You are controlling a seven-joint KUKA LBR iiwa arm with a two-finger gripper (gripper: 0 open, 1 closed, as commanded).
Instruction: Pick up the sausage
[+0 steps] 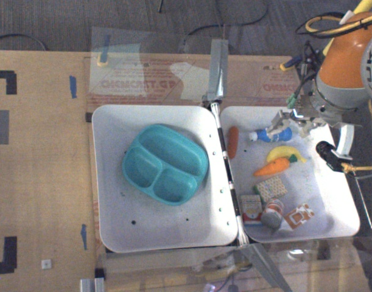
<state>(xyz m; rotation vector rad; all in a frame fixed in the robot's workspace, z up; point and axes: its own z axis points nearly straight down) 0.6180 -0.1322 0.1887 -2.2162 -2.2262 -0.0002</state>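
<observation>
The sausage is a reddish-brown link lying lengthwise against the left wall of the right bin, near its far end. My gripper hangs over the far part of that bin, right of the sausage and apart from it. Its fingers stand open above a small blue toy, with nothing held between them. The grey arm with its orange band comes in from the upper right.
The right bin also holds a banana, a carrot, a waffle-like square, a small box, a can and a carton. A teal divided plate lies in the left bin.
</observation>
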